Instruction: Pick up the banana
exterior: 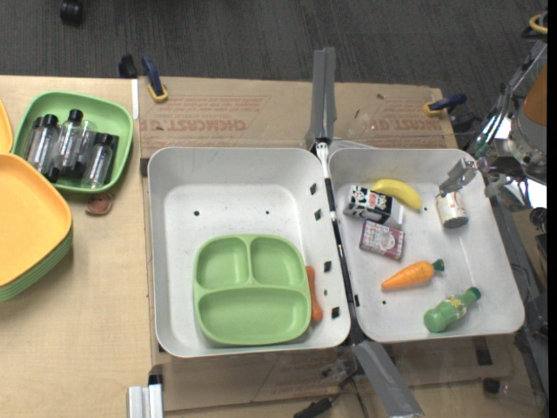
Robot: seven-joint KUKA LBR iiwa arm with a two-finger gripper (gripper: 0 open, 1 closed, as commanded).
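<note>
Tool [459, 174] hangs over the right bin's [509, 307] far right corner; can't tell whether it's gripping anything. One banana [397, 191] lies just left of it, by a small can [452, 210], two little cartons, one carrot [412, 273] and one green bottle [451, 312]. Left bin [174, 233] holds one green divided tray [252, 287]. Cardboard covers the counter [226, 116], dark carpet beyond.

The arm [531, 116] is mostly grey metal with an orange band, loose cables trailing around the wrist, pretty cluttered looking.
</note>
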